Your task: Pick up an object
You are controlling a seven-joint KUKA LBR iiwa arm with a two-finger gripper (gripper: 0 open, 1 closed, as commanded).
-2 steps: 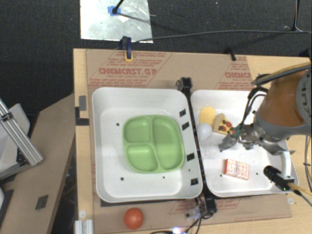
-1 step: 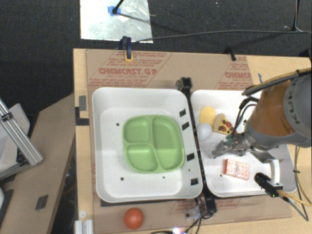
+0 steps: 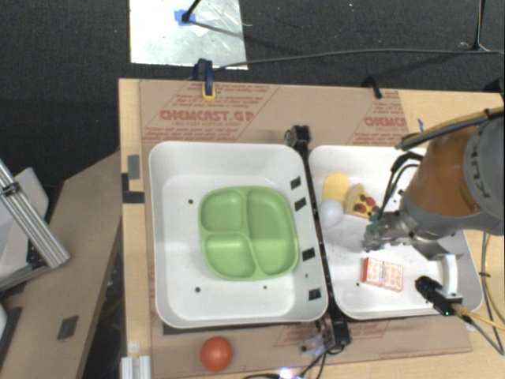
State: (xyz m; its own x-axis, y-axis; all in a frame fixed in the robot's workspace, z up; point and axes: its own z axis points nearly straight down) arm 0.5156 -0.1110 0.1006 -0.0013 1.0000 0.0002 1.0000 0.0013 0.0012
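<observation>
In the right bin [image 3: 347, 298] lie a yellow rounded object [image 3: 336, 186], a white ball [image 3: 331, 212], a pizza-slice toy [image 3: 362, 202] and a small red-and-white packet [image 3: 382, 274]. My gripper [image 3: 377, 233] hangs low over the right bin's middle, just above the packet and below the pizza slice. The arm's grey and orange body comes in from the right and covers the bin's right part. Nothing shows between the fingers.
The left bin [image 3: 170, 290] holds a green divided plate [image 3: 248, 232]. An orange-red ball [image 3: 215, 353] sits on the cardboard in front of the left bin. A black divider with clips [image 3: 310, 235] runs between the bins.
</observation>
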